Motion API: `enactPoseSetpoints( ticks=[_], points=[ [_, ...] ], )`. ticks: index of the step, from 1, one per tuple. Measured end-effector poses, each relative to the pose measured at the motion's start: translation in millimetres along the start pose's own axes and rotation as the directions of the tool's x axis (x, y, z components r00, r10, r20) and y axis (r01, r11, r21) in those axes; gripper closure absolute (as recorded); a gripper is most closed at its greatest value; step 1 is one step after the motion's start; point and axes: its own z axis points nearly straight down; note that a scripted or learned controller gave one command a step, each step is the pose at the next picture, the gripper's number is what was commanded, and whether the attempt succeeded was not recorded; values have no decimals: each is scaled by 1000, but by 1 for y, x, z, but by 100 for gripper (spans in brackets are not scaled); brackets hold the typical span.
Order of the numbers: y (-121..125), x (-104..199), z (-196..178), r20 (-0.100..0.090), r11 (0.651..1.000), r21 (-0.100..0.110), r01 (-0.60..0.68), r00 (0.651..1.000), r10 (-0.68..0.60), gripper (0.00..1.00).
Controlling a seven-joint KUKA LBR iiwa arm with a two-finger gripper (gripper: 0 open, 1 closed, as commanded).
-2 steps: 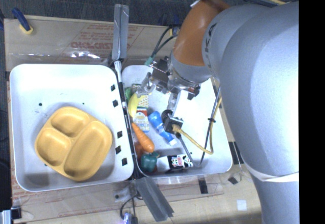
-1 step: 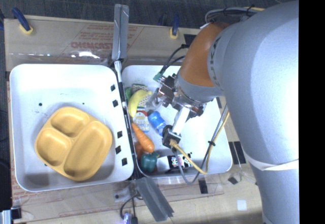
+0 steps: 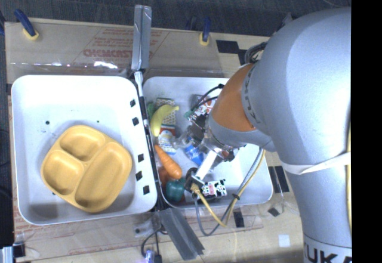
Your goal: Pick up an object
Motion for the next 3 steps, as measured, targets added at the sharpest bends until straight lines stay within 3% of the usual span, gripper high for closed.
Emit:
enactPoseSetpoints(
  ticks=[1,2,3],
  points=[
    [-1,-1,-8,4,1000,6,4,1000,-4,100],
    [24,71,-123,10,994,15,110,994,-110,100],
    [37,-29,-84,11,997,17,76,997,-76,100]
  ],
)
